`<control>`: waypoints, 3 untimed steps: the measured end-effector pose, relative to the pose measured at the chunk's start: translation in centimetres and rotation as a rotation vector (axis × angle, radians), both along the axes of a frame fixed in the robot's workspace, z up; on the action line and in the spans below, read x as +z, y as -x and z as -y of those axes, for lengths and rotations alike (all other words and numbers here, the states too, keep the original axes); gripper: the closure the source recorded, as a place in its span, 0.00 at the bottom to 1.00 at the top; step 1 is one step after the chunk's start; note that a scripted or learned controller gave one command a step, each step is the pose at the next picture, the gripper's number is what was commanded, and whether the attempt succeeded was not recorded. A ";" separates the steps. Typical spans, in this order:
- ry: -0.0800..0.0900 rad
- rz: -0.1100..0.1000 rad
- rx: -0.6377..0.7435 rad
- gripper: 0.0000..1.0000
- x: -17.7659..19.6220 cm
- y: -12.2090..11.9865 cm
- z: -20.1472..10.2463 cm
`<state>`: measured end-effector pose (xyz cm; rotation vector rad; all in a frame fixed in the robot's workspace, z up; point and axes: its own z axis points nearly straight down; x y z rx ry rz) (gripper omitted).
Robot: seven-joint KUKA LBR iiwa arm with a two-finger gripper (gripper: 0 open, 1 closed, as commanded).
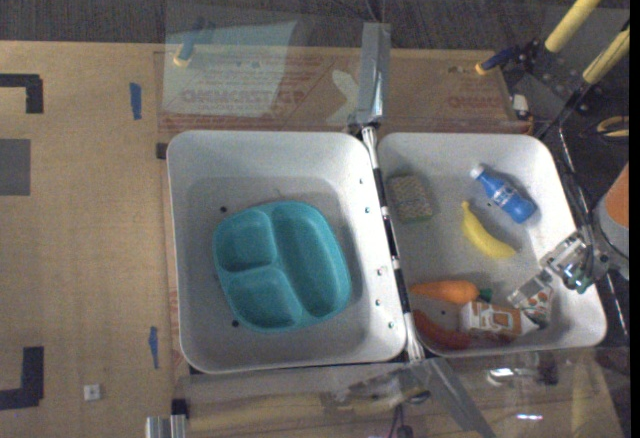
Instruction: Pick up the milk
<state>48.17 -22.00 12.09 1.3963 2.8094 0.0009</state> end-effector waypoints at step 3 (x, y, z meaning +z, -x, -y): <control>0.011 0.004 0.656 0.00 -3.1 -4.0 -12.2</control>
